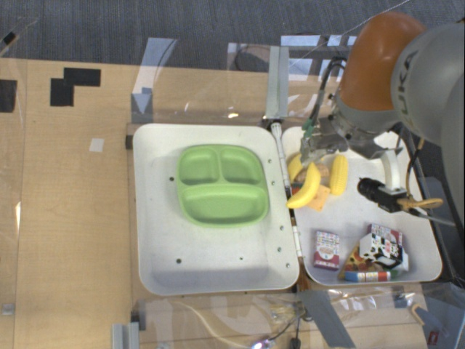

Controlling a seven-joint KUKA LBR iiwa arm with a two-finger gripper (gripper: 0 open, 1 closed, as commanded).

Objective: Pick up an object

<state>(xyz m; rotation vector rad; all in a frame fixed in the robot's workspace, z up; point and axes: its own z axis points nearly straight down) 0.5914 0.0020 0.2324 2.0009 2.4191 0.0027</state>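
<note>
The right bin (421, 231) holds a yellow banana (308, 186) by its left wall and a second yellow piece (338, 174) beside it. My gripper (320, 153) hangs low over the upper ends of these yellow pieces, at the bin's far left corner. The grey arm with its orange band comes in from the upper right. Whether anything is in the gripper is hidden by the wrist. Nearer the front lie a small red-and-white box (327, 249), a black-and-white patterned pack (382, 244) and a coloured marker (369, 275).
In the left bin (156, 217) lies a green divided plate (221, 184). The raised rim (285, 195) between the two bins runs just left of the bananas. A metal post (275, 86) stands behind the bins.
</note>
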